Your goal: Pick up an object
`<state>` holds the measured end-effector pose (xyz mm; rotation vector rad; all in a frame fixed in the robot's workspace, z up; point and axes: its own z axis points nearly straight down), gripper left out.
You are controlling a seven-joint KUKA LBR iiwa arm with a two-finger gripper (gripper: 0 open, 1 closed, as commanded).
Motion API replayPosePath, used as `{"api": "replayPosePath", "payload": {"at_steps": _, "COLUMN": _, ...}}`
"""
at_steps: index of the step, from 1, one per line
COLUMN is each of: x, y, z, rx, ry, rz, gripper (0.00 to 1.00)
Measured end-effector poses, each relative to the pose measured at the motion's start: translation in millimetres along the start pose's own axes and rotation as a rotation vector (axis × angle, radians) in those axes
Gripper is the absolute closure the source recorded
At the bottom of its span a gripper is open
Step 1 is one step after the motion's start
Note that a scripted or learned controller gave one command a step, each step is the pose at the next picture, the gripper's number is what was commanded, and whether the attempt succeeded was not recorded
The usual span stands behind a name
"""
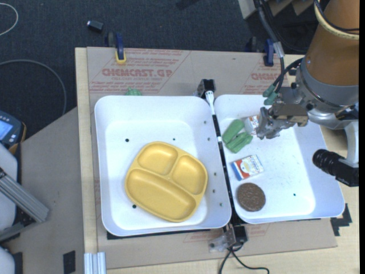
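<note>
Approach step: gripper (263,131) low over right bin (302,201), beside green block (235,135); finger state unclear. Next: centre, close.

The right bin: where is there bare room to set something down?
The right bin has bare floor right of the brown disc and small packet. It is crowded by the divider, around the green object and gripper.

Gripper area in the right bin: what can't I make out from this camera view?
- gripper: finger gap hidden by its own body; a grasp can't be judged.
- small packet beside the green object: partly covered by the gripper.
- blue-and-red card: print too small to read.
</note>
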<state>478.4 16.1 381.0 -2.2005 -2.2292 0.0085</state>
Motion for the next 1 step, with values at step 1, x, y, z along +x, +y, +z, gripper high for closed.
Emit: {"api": "replayPosePath", "payload": {"at_steps": 1, "x": 56.0, "y": 1.1, "z": 12.9, "rx": -0.005, "ry": -0.001, "rz": 0.006, "gripper": 1.0}}
